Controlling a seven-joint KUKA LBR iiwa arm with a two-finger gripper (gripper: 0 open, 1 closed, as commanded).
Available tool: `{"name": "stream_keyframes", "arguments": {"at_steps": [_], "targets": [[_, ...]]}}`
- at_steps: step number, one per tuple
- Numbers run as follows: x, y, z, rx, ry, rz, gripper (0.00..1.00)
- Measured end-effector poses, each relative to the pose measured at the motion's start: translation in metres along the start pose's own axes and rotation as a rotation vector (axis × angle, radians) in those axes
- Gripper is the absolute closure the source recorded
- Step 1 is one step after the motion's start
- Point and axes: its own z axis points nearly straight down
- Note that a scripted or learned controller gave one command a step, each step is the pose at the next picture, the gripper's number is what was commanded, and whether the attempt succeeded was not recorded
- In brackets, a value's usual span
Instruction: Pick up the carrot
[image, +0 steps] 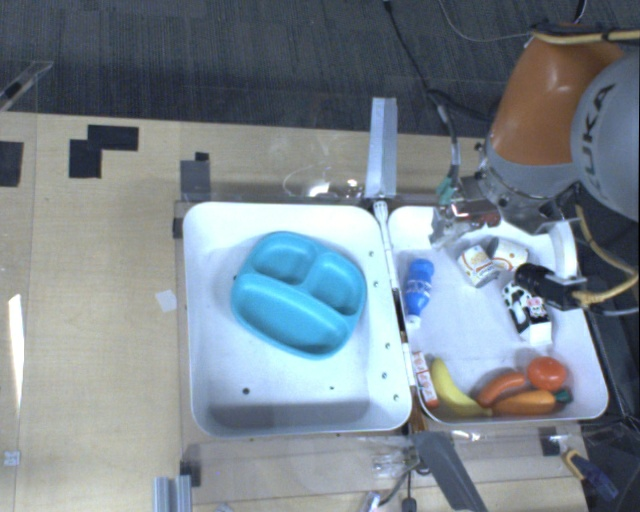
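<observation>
The carrot (524, 403) is a long orange piece lying flat in the front right corner of the right bin (590, 345). It touches a red-orange piece (500, 385) and sits just below a tomato (547, 373). My gripper (503, 280) hangs over the back half of the right bin, well behind the carrot and apart from it. Its fingers (481, 261) stand open with nothing between them. The grey wrist and orange band rise above it at the upper right.
A banana (452, 390) lies at the right bin's front left, and a blue bottle (417, 285) along its left wall. The left bin (205, 330) holds a blue divided plate (298, 292). A metal post (381, 150) stands behind the bins' divider.
</observation>
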Motion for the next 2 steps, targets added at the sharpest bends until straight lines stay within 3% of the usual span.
{"name": "stream_keyframes", "arguments": {"at_steps": [1, 2], "targets": [[0.019, -0.080, 0.002, 0.001, 0.000, 0.302, 1.00], [0.011, 0.041, -0.076, -0.002, -0.001, 0.237, 1.00]]}}
